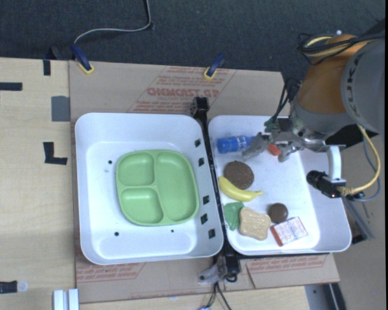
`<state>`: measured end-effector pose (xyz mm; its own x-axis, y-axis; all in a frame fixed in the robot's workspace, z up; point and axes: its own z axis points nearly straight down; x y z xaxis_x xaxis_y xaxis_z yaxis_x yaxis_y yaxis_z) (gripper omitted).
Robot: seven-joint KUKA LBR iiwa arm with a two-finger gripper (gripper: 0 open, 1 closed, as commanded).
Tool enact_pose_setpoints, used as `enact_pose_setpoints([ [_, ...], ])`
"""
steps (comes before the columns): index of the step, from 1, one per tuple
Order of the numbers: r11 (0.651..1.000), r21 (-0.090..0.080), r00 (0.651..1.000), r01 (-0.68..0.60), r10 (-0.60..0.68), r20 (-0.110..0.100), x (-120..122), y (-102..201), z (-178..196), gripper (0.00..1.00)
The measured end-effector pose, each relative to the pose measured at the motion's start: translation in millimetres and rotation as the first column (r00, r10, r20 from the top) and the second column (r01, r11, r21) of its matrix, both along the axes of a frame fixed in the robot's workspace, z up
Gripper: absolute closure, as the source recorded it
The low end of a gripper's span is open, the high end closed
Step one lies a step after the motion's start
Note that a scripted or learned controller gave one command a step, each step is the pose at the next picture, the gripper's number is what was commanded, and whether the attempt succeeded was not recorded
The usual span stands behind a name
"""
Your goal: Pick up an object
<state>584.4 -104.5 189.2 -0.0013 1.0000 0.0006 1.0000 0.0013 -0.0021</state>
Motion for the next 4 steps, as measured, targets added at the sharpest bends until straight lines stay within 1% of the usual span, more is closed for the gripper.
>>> enact_pose_setpoints([
  [1,1.0,0.0,1.0,0.0,0.0,0.0,3,10,-99,0.0],
  [2,1.0,-0.003,1.0,0.0,0.0,0.006,5,9,-86,1.0],
  [3,1.0,-0.004,1.0,0.0,0.0,0.006,5,9,-86,0.0],
  [4,1.0,-0.002,1.0,0.001,-0.001,0.009,1,10,-101,0.0],
])
